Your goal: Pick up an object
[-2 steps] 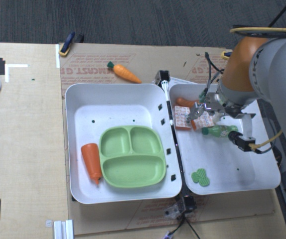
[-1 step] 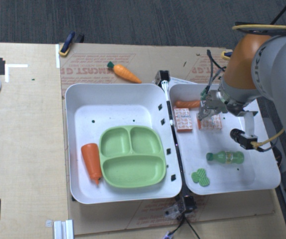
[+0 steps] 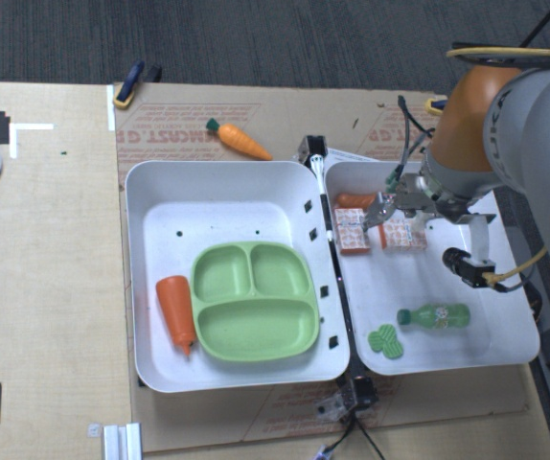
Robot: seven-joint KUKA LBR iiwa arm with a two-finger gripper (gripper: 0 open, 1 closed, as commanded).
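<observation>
My gripper (image 3: pixel 396 215) hangs low in the right bin (image 3: pixel 505 338), at its back left part. It is right over a red and white packet (image 3: pixel 405 237). A second red and white packet (image 3: pixel 353 230) lies just to the left, beside an orange piece (image 3: pixel 355 200) by the back wall. A green bottle (image 3: pixel 435 316) lies on its side toward the front of this bin, with a small green leafy toy (image 3: pixel 385 341) to its left. Nothing shows as lifted off the bin floor.
The left bin (image 3: pixel 160 199) holds a green divided plate (image 3: pixel 255 302) and an orange carrot-like toy (image 3: pixel 175 310) at its left. A toy carrot (image 3: pixel 240 139) lies on the cardboard behind the bins. A black cable end (image 3: pixel 467 266) hangs beside the wrist.
</observation>
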